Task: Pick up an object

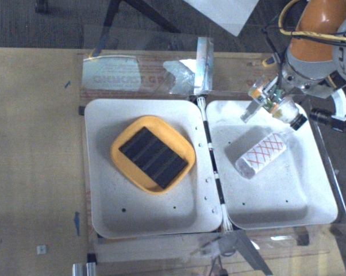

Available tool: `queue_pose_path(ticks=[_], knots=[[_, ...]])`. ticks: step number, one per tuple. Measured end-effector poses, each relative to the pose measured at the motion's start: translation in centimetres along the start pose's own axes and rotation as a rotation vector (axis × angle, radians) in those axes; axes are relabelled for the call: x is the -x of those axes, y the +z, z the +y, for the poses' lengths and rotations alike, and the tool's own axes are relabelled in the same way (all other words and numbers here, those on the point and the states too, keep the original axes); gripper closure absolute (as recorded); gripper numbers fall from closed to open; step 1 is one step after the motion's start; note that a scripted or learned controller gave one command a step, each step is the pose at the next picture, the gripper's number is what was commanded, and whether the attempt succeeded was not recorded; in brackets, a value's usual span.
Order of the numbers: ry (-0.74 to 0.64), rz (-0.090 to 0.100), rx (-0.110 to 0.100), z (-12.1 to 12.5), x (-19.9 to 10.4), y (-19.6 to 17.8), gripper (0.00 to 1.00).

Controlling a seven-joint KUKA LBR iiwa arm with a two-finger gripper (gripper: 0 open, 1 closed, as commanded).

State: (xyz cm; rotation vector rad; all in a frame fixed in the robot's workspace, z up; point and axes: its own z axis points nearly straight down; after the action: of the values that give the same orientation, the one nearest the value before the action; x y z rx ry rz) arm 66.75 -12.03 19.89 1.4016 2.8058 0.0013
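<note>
A white roll with a red criss-cross pattern (pixel 260 153) lies on its side in the right bin (pixel 288 206), slanting from lower left to upper right. A yellow-orange pad with a black ribbed top (pixel 153 153) lies in the middle of the left bin (pixel 104 206). My gripper (pixel 259 105) hangs over the far edge of the right bin, above and behind the roll and apart from it. Nothing shows in its grasp.
The grey arm with its orange band (pixel 322 22) reaches in from the upper right. A clear plastic sheet and a metal bracket (pixel 203 68) lie behind the bins. A ridge (pixel 210 160) divides the two bins. Wooden bench (pixel 35 154) spreads to the left.
</note>
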Motion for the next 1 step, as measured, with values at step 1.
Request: queue_pose_path(ticks=[1], knots=[[-0.068, 0.003, -0.002, -0.48, -0.57, 7.03, 1.0]])
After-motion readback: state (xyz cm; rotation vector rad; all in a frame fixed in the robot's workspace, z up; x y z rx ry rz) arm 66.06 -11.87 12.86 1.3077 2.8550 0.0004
